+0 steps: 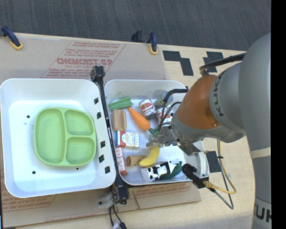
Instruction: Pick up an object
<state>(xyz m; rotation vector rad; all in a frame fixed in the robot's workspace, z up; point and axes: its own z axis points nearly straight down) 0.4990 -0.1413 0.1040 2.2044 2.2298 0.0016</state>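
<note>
The right bin (pixel 133 86) holds a jumble of toy food: an orange carrot (pixel 139 119), a yellow banana (pixel 150 157), a small can (pixel 147 108), a green stick-like piece (pixel 120 102), a tan block (pixel 118 120), a white carton (pixel 130 140) and a black-and-white item (pixel 158 171). My gripper (pixel 158 136) reaches down into this bin from the right, just above the banana and right of the carrot. The arm's wrist hides most of it.
The left bin (pixel 9 99) holds a light green divided plate (pixel 65 136). A black divider (pixel 104 123) runs between the bins. Cardboard (pixel 81 56) lies behind them, with blue clamps (pixel 13 38) at its edge. Cables (pixel 219 185) trail at the bench's lower right.
</note>
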